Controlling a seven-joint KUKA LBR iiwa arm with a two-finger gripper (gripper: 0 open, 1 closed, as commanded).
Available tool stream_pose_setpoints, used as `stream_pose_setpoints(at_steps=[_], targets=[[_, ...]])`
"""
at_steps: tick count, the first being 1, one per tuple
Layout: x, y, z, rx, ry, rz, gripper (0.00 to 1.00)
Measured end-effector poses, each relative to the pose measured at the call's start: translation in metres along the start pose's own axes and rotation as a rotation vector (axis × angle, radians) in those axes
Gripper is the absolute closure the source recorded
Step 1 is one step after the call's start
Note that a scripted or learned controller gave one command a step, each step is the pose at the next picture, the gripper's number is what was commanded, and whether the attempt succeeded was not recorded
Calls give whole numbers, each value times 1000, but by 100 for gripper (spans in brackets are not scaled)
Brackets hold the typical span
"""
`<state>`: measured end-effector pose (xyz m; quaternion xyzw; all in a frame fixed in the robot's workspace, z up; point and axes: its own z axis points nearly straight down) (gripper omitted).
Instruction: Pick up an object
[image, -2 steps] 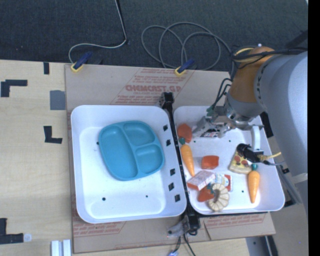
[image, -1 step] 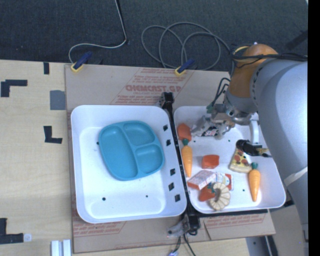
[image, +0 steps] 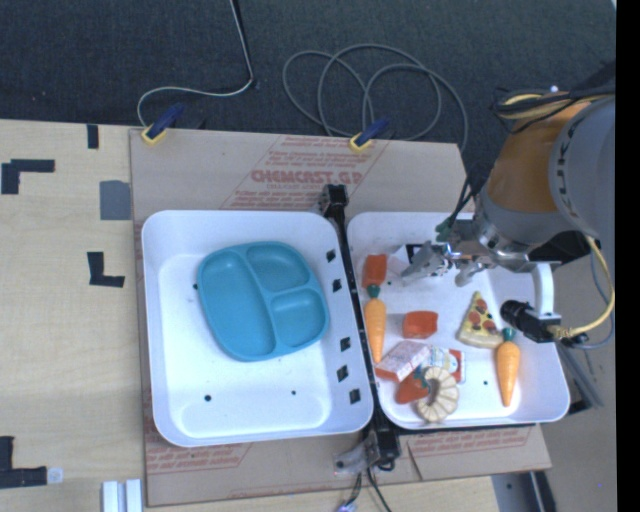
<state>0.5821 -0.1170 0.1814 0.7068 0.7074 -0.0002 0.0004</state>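
A: Start at the left. What is on the table (image: 60, 300)?

B: Pale wood with a few black tape marks, and a brown cardboard sheet (image: 290, 175) under both bins. The left shallow white bin (image: 170, 400) holds a blue plastic divided plate (image: 263, 299) with three compartments, lying flat near the bin's middle.

A: And between the bins?

B: A black clamp strip (image: 345, 300) runs down the seam where the two bins meet.

A: Now the right shallow white bin (image: 545, 395).

B: Toy food. Nearest the seam is a small orange-red block (image: 374, 270), and just below it a long orange toy carrot (image: 375, 332) lying lengthwise. A little to the right sits a red-orange wedge piece (image: 420, 323). Below that is a cluster touching one another: a pink and white wrapped packet (image: 405, 357), a red piece (image: 410, 390) under it, and a tan ring-shaped cookie (image: 437, 395). Further right lies a toy pizza slice (image: 480, 322), and beside it a second orange carrot with a green top (image: 508, 370), near the bin's right wall.

A: Where is the hand?

B: The metal two-finger hand (image: 432, 262) hangs over the upper part of the right bin, above the red-orange wedge and to the right of the small block. Nothing sits between its fingers; whether they are wide or narrow, I cannot tell.

A: And the arm?

B: The grey arm with its orange band (image: 540, 170) reaches in from the right, above the pizza slice.
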Motion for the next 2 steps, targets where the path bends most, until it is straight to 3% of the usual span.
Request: stream_pose_setpoints(at_steps=[1, 2], targets=[[1, -32, 87, -1, -2, 2, 0], [3, -32, 78, 1, 0, 0, 100]])
